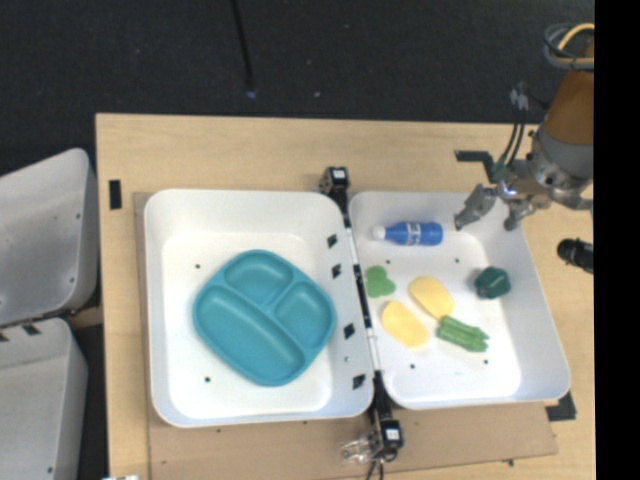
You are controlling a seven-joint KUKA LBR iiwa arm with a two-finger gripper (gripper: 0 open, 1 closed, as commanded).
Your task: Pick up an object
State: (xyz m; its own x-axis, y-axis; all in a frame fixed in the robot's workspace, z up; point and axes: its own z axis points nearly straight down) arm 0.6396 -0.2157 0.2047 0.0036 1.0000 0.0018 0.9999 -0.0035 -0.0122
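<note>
Nearest us, at the front of the right bin (540,383), lie the green pod-like piece (462,334) and two yellow pieces (405,323) (431,296), close together and touching or nearly so. Just beyond sit a small light-green piece (379,282) by the dividing wall, a dark green lump (492,283) standing apart toward the right wall, and a blue bottle (411,233) lying on its side near the back. The left bin (160,368) holds only a teal divided plate (263,315).

We see the gripper (494,208) hanging over the back right corner of the right bin, its two fingers spread apart and nothing between them. We judge the bottle or the dark lump the best choice, since each lies clear of its neighbours. We should centre above it, straddle the bottle across its narrow width, and descend straight before closing.
</note>
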